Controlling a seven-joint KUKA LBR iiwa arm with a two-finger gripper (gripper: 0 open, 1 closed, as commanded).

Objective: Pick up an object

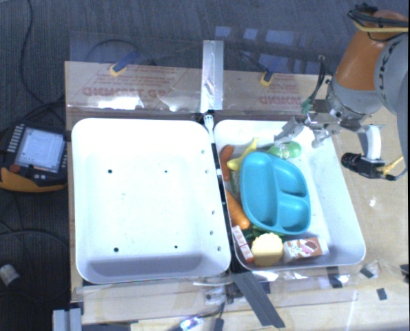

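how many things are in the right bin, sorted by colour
Blue: 1, the divided plate
Orange: 2, the carrot and another orange piece
Yellow: 2, the banana-like piece and the pale yellow block
Green: 1, the green item by the gripper
Red: 1, the small carton
Total: 7

1. Both bins (142,205) look like smooth white plastic with a slight sheen.
2. Blue divided tray (277,193): glossy moulded plastic.
3. Bench top (156,88): matt brown board under clear shiny film.
4. Floor (122,12): dark, rough carpet weave.
5. Gripper (302,126): bare metal, dull grey.
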